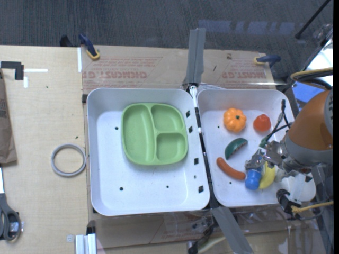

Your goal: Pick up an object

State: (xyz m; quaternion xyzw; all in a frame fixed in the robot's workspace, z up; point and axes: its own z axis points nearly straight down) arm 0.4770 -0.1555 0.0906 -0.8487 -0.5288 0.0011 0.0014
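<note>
Hovering at the frame's lower right, the hand [259,162] sits directly over a blue object [252,180] and yellow object [268,175]; its finger spread I cannot tell.

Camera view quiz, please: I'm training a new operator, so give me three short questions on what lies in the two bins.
1. True or false: the green divided plate lies in the left bin.
2. Which item in the right bin lies nearest the tool? A) orange pumpkin B) blue item C) red tomato
3. Fill in: the plate has ___ compartments.

Key: 1 true; 2 B; 3 three.
</note>
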